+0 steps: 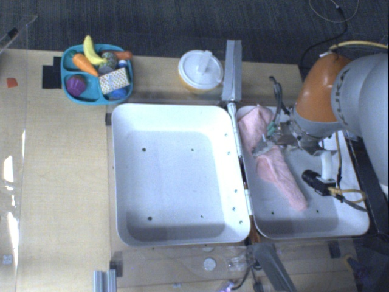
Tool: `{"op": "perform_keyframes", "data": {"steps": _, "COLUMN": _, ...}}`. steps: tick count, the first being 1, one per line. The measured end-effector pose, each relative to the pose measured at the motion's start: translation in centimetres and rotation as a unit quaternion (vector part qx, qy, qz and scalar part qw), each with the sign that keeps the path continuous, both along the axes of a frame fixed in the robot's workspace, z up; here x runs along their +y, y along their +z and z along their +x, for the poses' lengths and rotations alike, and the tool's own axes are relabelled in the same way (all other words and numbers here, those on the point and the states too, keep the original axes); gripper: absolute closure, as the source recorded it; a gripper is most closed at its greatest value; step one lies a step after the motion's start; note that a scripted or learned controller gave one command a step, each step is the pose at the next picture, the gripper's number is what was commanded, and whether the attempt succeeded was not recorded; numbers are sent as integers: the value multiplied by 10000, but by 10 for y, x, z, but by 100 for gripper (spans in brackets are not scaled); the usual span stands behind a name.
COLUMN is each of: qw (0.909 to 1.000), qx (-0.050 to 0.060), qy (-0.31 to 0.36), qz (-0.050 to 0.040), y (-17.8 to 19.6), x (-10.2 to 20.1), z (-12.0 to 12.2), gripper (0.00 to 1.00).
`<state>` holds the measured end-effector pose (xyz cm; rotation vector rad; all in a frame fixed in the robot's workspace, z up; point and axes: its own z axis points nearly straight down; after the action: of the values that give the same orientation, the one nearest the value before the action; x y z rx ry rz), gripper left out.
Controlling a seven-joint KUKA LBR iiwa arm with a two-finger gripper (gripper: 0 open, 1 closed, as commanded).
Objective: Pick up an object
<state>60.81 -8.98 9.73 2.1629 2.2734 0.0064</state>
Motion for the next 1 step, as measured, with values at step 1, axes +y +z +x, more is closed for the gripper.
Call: {"op": "perform_keyframes", "data": {"steps": 1, "qw": 10000, "qx": -44, "qy": -77, "qz": -9, "y": -7, "x": -17, "z": -54, "gripper": 0}}
